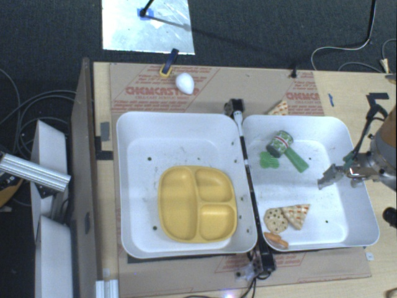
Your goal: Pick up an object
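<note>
The grey two-finger pincer (330,177) hangs over the right white plastic bin (322,132); whether it's parted, I cannot tell. It looks like the approach step. The small green-labelled can (280,144) lies up-left, so next it must shift there and descend.

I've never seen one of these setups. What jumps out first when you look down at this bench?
The yellow divided plate fills the middle of the left bin. In the right bin lie a small can, a green toy and pizza-slice toys, with the claw reaching in from the right. A white egg sits outside, behind the bins.
</note>
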Motion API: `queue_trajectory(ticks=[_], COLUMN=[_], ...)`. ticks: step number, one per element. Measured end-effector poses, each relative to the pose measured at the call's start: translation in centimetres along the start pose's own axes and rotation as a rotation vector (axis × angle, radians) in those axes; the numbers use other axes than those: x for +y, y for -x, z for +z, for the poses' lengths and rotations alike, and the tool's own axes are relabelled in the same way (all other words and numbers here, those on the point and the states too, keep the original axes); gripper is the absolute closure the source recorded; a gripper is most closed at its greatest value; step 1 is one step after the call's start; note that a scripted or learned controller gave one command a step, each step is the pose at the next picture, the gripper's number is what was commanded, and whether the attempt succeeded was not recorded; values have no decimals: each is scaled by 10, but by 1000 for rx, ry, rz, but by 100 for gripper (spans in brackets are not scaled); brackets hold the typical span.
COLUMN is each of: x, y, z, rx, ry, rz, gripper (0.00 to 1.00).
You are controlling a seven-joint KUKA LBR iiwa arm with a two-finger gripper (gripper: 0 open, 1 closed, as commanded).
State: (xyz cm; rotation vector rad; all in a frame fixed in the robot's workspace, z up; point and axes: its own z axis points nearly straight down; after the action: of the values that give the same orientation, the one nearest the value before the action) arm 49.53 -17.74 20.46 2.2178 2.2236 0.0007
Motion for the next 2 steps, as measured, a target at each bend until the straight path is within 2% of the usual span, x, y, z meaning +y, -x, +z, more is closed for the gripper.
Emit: queue_trajectory(ticks=[1, 2], x=[41, 102], y=[-78, -75], z=[125, 99], rx=[3, -1], ry=[1, 8], rz=[-8, -4], gripper=[0, 0])
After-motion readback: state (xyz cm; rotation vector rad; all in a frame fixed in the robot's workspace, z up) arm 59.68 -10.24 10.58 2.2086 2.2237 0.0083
